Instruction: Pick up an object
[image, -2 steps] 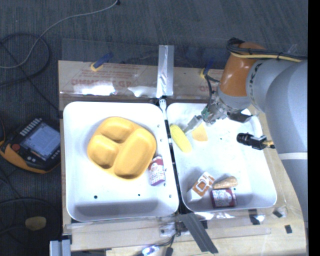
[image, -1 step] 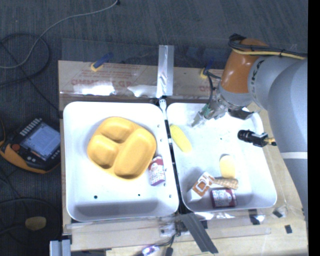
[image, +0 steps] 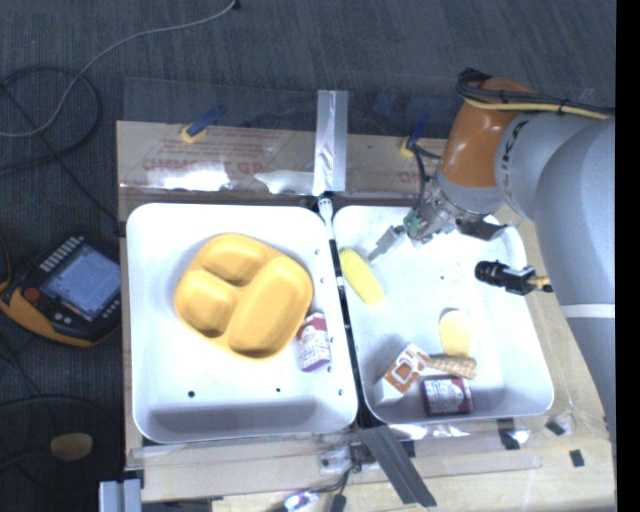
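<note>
Gripper (image: 388, 240): finger state cannot be told, nothing seen held | Target: yellow oblong plastic corn cob (image: 361, 276), right white bin (image: 520, 335), upper-left | Relation: just below-left of gripper, long axis diagonal.

You're looking at a robotics lab: grey industrial arm (image: 570, 170), orange-cased teach pendant (image: 68, 290), loose black cables (image: 60, 90) on dark carpet.

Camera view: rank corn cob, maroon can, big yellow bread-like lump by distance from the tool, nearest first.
From the tool, in the right bin's upper part:
1. Corn cob, just below-left, same bin, by the divider.
2. Big yellow bread-like lump, left bin, across the divider.
3. Maroon can, right bin's lower edge.
</note>
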